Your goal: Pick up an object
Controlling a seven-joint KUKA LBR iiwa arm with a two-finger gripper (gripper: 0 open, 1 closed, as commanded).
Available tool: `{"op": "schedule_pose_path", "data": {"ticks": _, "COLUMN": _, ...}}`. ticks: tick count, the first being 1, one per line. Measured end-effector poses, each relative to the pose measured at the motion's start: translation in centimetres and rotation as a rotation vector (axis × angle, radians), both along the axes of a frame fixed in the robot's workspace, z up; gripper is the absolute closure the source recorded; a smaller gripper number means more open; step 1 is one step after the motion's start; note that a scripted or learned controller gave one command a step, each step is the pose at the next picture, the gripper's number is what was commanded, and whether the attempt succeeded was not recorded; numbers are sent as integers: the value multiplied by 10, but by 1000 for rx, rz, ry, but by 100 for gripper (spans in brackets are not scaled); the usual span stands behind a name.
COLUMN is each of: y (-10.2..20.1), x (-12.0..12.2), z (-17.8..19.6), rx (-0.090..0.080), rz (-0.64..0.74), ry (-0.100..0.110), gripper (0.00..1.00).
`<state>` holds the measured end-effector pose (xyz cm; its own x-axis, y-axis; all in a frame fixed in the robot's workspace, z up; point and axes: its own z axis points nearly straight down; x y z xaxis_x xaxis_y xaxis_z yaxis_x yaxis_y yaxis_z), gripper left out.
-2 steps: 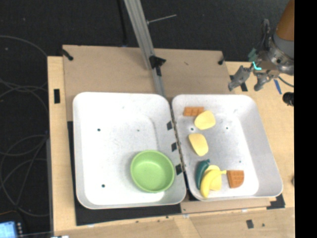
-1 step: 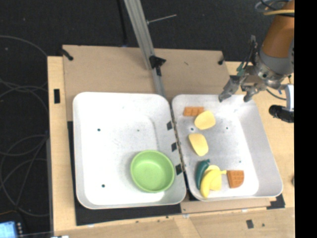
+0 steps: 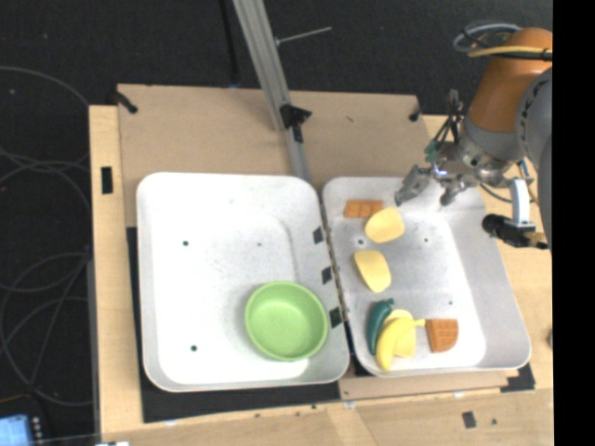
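Note:
My gripper [image 3: 429,190] hangs over the back edge of the right bin [image 3: 483,282], its two fingers spread apart with nothing between them. In that bin lie an orange wafer [image 3: 363,209] at the back left, a yellow piece [image 3: 384,225] just in front of it, and another yellow piece [image 3: 372,270] near the middle. At the front sit a dark green item [image 3: 376,318], a yellow banana-like item [image 3: 398,334] and an orange waffle piece [image 3: 442,334]. The nearest yellow piece lies a little to the left of and below the gripper.
A green bowl [image 3: 286,320] sits at the front right of the left bin [image 3: 200,249]. A grey metal pole [image 3: 268,63] slants up from between the bins at the back. Black clips [image 3: 325,272] line the seam between the bins.

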<state>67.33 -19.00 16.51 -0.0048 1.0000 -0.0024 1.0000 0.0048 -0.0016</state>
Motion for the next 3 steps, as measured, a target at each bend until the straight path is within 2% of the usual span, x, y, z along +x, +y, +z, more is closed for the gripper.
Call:
{"op": "schedule_pose_path", "data": {"ticks": 1, "y": -8, "x": 5, "z": -56, "rx": -2, "rz": 0, "ry": -2, "gripper": 0}}
{"op": "schedule_pose_path", "data": {"ticks": 2, "y": -8, "x": 6, "z": -43, "rx": -6, "rz": 3, "ry": -6, "gripper": 100}}
{"op": "schedule_pose_path", "data": {"ticks": 3, "y": -10, "x": 11, "z": 2, "rx": 1, "rz": 2, "ry": -9, "gripper": 100}}
